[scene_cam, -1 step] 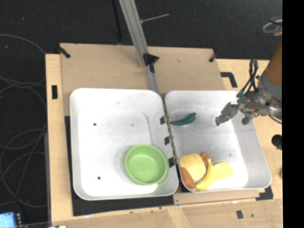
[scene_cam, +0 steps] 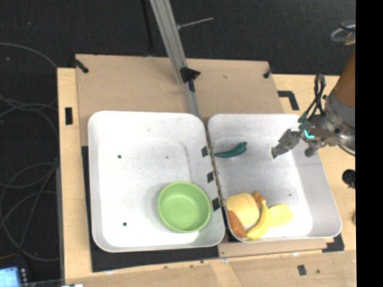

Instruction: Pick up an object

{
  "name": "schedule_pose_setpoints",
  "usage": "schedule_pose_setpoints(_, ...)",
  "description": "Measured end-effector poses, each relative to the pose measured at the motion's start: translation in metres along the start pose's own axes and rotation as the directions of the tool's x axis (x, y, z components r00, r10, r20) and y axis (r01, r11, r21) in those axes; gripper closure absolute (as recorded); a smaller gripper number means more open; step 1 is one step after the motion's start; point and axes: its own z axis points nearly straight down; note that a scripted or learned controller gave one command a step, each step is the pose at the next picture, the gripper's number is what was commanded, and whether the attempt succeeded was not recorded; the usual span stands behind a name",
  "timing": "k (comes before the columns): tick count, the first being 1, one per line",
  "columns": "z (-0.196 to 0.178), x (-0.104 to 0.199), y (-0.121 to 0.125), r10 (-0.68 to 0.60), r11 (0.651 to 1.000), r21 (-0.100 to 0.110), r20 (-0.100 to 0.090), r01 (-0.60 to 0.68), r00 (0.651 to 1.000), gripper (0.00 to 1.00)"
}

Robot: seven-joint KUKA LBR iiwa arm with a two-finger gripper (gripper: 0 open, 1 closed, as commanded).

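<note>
Two white bins on the table. Left bin: one green bowl, at its near right corner. Right bin: one teal piece by the left edge; one yellow-and-orange cluster at the near left corner, count within unclear. Pincer hangs above the right bin's far right corner, fingers apart, nothing between them.

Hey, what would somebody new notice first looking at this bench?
Probably the round light-green plastic bowl, sitting near the front right corner of the left white bin. Next, the yellow and orange pile of soft toy-like objects at the front of the right white bin, with the grey two-finger gripper above that bin's far right side.
</note>
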Motion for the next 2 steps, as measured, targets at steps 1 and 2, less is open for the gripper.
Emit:
schedule_pose_setpoints(1,0.053,0.008,0.002,0.006,1.000,0.004,0.002,-0.006,1.000,0.00)
schedule_pose_setpoints(2,0.111,0.015,-0.004,0.004,1.000,0.008,0.002,-0.004,1.000,0.00)
